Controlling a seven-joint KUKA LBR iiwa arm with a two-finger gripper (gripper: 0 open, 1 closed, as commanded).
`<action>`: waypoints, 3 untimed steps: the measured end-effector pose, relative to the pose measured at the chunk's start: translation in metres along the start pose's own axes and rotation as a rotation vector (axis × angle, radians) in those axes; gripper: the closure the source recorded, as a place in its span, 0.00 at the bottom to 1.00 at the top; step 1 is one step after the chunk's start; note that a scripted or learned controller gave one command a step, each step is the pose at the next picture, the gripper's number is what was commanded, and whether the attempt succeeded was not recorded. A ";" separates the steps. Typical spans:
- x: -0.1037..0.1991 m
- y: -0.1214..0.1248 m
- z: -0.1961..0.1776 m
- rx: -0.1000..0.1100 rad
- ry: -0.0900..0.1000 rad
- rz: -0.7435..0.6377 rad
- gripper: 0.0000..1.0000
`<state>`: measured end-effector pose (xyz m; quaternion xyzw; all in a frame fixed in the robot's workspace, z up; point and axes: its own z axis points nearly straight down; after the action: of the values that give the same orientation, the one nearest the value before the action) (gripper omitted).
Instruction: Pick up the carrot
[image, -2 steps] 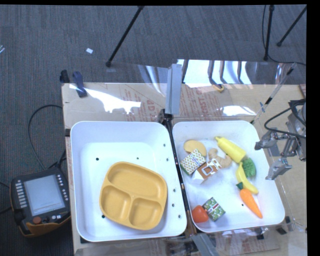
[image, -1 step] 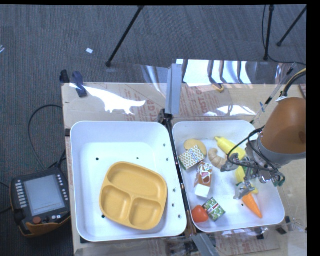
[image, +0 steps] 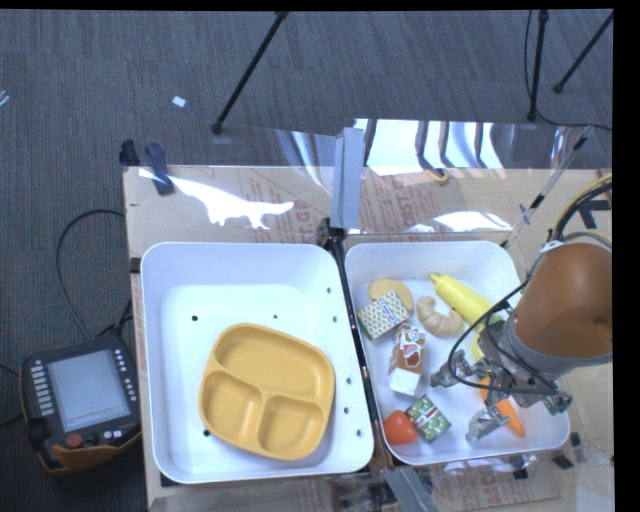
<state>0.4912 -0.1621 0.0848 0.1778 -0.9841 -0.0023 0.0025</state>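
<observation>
The carrot (image: 511, 417) is a small orange piece lying on the floor of the right bin (image: 500, 255), near its front right corner. My gripper (image: 503, 405) hangs low directly over it, under the grey wrist and orange band of the arm (image: 562, 305). The gripper's metal parts stand on both sides of the carrot, and part of the carrot is hidden beneath them. Whether it touches the carrot is too blurred to tell.
The right bin also holds a yellow banana (image: 460, 297), a croissant (image: 438, 318), a cookie (image: 390, 292), small cartons (image: 383, 315), a red tomato (image: 399, 428) and a green box (image: 428, 418). A yellow divided plate (image: 265, 390) lies in the left bin (image: 170, 300).
</observation>
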 end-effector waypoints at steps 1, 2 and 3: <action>-0.003 0.003 -0.008 -0.002 0.000 -0.007 1.00; -0.007 -0.039 -0.018 0.003 -0.005 0.150 1.00; 0.023 -0.043 0.000 0.000 -0.001 -0.031 1.00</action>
<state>0.4846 -0.2102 0.0851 0.1928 -0.9812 -0.0024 0.0019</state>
